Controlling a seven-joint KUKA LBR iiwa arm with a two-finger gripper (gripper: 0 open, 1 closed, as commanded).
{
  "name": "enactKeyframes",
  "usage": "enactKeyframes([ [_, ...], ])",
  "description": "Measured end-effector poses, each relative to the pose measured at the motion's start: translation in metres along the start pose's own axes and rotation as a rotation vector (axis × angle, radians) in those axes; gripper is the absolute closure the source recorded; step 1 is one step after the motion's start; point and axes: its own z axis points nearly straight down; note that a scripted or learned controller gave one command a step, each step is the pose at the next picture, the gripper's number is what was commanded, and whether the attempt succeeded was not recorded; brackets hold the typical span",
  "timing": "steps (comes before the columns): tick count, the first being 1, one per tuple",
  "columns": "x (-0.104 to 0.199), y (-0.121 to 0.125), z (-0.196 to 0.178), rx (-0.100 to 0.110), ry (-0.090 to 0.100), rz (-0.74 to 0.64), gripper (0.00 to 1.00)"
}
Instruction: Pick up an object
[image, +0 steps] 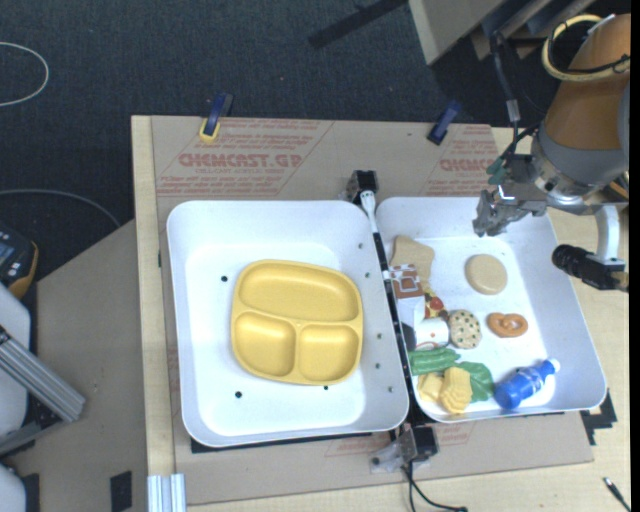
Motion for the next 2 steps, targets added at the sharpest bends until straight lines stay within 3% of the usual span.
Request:
enactKeyframes([
  [2,0.114,0.051,0.000,0.001,0.002,-0.001,1.00],
])
